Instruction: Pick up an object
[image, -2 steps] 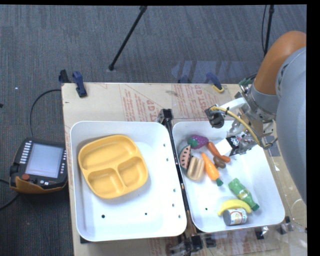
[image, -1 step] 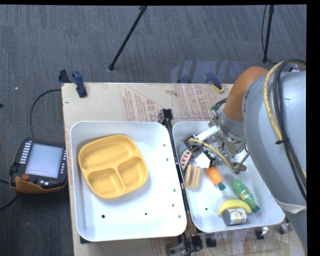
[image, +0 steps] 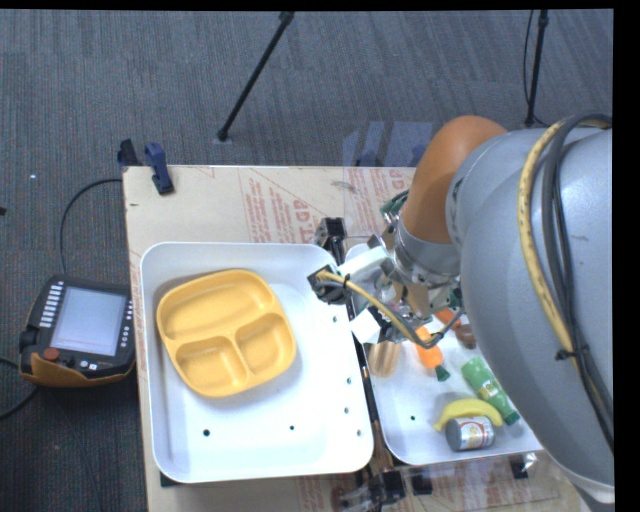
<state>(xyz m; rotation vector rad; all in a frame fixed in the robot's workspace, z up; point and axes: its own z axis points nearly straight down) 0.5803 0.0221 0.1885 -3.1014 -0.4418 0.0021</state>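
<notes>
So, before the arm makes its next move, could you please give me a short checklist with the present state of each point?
1. Gripper is over the right bin, near its upper left corner: ok.
2. Something is held between the fingers: cannot tell, the wrist hides them.
3. Pickable items lie in the right bin, namely banana, can, green bottle and carrot: ok.
4. Yellow divided plate lies flat in the left bin, apart from the gripper: ok.
5. Yellow cable hangs close to the gripper, might snag: not ok.
</notes>
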